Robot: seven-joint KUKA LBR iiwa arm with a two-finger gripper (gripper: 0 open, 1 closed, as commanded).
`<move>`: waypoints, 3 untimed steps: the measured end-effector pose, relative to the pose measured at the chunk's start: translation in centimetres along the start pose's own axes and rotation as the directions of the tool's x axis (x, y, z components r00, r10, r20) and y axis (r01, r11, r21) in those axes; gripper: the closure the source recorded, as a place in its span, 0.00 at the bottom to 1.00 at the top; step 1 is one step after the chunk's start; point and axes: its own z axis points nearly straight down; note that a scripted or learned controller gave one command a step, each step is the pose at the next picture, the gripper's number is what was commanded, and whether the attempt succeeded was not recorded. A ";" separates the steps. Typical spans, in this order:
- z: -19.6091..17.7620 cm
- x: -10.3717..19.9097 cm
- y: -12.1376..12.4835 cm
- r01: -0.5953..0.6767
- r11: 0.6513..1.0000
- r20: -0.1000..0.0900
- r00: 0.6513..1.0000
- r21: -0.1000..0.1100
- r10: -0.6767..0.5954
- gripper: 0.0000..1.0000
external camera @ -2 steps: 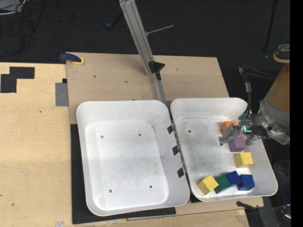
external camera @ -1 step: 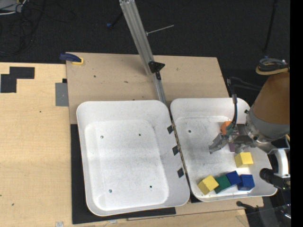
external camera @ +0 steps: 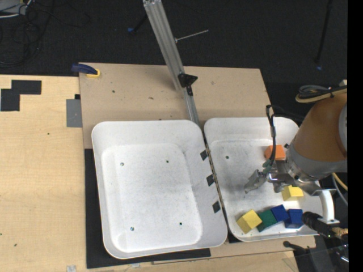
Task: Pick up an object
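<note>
Several small blocks lie in the right-hand bin [external camera: 238, 135], any one of which may serve as the object: a yellow block [external camera: 249, 220] at the near edge, a green block [external camera: 266, 220] touching it, two blue blocks [external camera: 286, 215] just beyond, a second yellow block [external camera: 292, 192] nearer the arm, and an orange block [external camera: 275, 152] partly hidden behind the wrist. The tool [external camera: 260, 180] hangs low over bare bin floor, between the orange block and the near cluster; its dark fingers appear spread, with nothing between them, though the detail is small. The arm [external camera: 320, 137] enters from the right and covers the far corner of that bin. The left-hand bin [external camera: 113, 137] and the surrounding worktop [external camera: 142, 92] carry no candidates. Judgement: a sound grasp calls for centring the fingers over one isolated block, the first yellow one being the freest, since the green and blue blocks sit packed together and leave little room for a finger. Descend square, then close only once both fingers straddle the block.
</note>
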 end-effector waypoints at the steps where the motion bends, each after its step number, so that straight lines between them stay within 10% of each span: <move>1: 4.4 -0.2 -0.4 0.000 1.000 0.000 1.000 -0.001 0.000 0.00; 2: 3.2 -0.4 -0.4 -0.007 1.000 0.001 1.000 -0.004 0.007 1.00; 3: -1.0 -0.1 -0.5 0.001 1.000 0.002 1.000 -0.011 -0.001 1.00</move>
